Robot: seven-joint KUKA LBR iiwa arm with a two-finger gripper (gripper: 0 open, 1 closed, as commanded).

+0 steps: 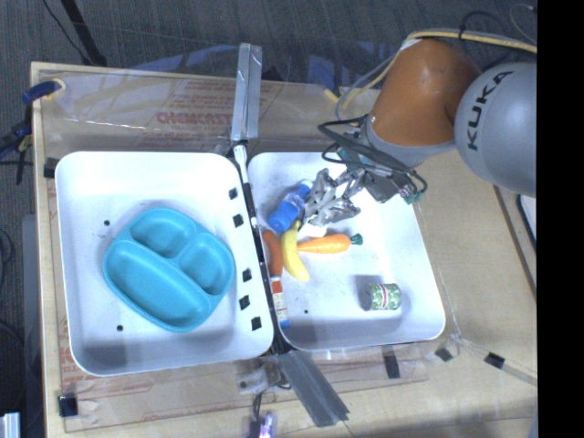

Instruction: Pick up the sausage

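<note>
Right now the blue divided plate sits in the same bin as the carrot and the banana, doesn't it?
Not quite. The camera view shows the blue divided plate alone in the left bin; the carrot and the banana lie together in the right bin.

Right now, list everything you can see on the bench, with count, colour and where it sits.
bins: two, white, side by side on the bench.
plate: one, blue, three compartments, in the left bin.
bottle: one, blue, right bin, upper left.
banana: one, yellow, right bin, below the bottle.
carrot: one, orange with green tip, beside the banana.
sausage: one, reddish-brown, along the right bin's left wall.
can: one, green, right bin, lower right.
arm: one, grey with orange band, from the right.
end effector: one, metal, over the bottle.
</note>
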